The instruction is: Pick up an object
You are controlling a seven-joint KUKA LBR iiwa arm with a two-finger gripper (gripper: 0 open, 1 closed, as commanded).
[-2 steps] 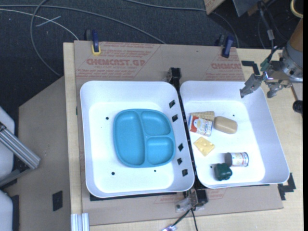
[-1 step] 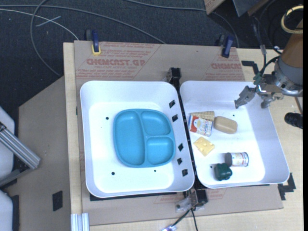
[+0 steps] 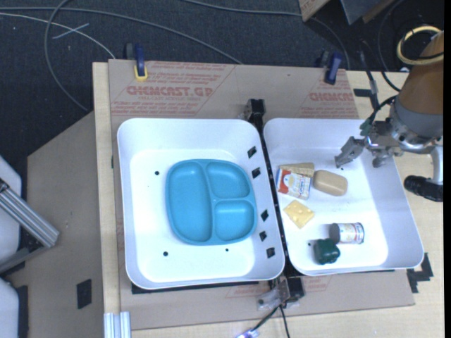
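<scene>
The right bin [image 3: 394, 210] holds several small items. A red and white packet [image 3: 294, 182] lies beside a tan bread-like piece [image 3: 330, 182]. Below them are a yellow cheese wedge [image 3: 299, 213], a small jar [image 3: 347, 233] lying on its side, and a dark green object [image 3: 325, 251]. My gripper [image 3: 364, 155] hangs over the bin's upper right part, up and to the right of the tan piece and apart from it. Its fingers [image 3: 347, 155] are spread open with nothing between them.
A blue divided plate [image 3: 211, 201] lies in the left bin [image 3: 134, 189]. A black divider with clips [image 3: 264, 189] runs between the bins. Blue clamps [image 3: 140, 63] hold the board's far edge. Cables trail across the dark floor behind the bench.
</scene>
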